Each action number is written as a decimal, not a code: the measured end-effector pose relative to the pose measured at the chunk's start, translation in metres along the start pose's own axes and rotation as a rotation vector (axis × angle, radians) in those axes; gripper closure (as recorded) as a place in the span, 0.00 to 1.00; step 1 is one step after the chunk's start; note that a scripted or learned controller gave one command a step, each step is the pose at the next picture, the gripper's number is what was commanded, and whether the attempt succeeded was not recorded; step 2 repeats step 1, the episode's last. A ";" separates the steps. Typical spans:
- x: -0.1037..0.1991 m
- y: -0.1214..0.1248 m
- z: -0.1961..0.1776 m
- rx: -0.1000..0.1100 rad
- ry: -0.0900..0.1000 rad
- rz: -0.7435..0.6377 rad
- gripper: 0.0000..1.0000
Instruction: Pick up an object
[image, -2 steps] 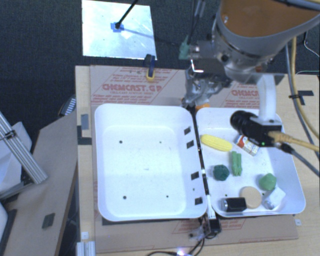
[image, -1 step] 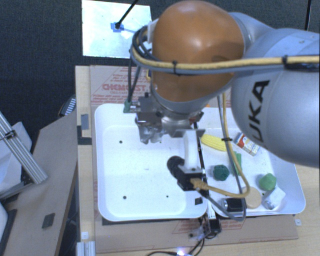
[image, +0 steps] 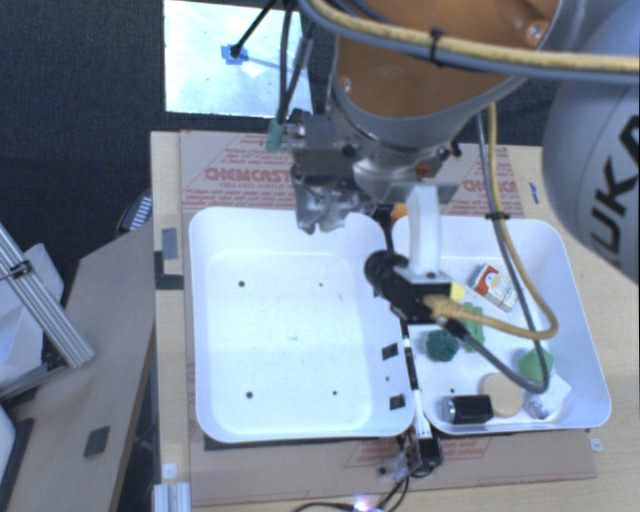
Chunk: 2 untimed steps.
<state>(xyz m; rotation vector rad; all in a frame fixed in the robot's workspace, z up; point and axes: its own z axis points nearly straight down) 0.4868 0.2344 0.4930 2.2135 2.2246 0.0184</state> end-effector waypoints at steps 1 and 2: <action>0.000 0.000 -0.045 0.005 -0.003 -0.001 1.00; 0.000 0.000 -0.045 0.005 -0.003 -0.001 1.00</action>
